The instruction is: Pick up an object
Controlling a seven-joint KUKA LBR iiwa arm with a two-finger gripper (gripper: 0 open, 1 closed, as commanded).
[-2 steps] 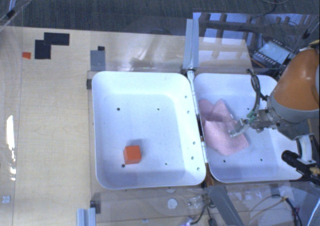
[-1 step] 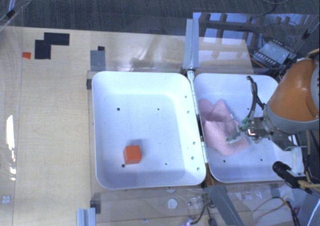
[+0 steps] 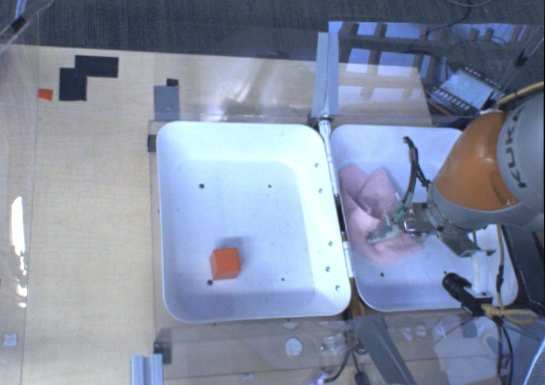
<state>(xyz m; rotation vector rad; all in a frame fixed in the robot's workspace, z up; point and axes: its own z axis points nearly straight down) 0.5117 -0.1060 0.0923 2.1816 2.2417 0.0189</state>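
Bench [image 3: 85,230] with two white bins. Right bin [image 3: 375,294] holds a pink cloth [image 3: 368,196], the likely target; the hand [image 3: 393,223] sits low on the cloth's right edge, and whether its fingers are open or closed cannot be told. Lifting appears not yet done. Left bin [image 3: 255,145], beside the cloth, holds an orange cube [image 3: 226,263].

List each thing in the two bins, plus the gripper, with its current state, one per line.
orange block: resting flat on the floor of the left bin, near its front, apart from the walls.
pink cloth: crumpled in a heap in the right bin, close to the divider side.
gripper: low over the pink cloth's front edge, reaching in from the right; whether it grips the cloth is unclear.
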